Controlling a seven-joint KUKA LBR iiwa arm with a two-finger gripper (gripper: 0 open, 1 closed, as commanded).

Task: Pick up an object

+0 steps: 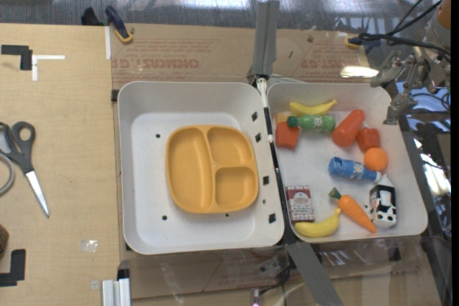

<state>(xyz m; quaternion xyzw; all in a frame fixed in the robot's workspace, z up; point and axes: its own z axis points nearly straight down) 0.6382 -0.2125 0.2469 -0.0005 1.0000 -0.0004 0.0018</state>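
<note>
White plastic of the right bin (412,175) is cradling the toys; the gripper (401,93) is hovering just outside its far right corner, jaws unreadable, needing to descend onto the orange ball (375,158).

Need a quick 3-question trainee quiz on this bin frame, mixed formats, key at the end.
1. True or false: the yellow divided plate lies in the left bin.
2. How many bananas are in the right bin?
3. Which thing lies nearest the carrot? A) green bottle B) black and white cow toy C) scissors

Key:
1. True. The plate sits alone in the left bin.
2. Two: one banana at the far wall, another banana at the near wall beside the small red and white box.
3. B. The cow toy lies just right of the carrot; the scissors are out on the bench.
</note>
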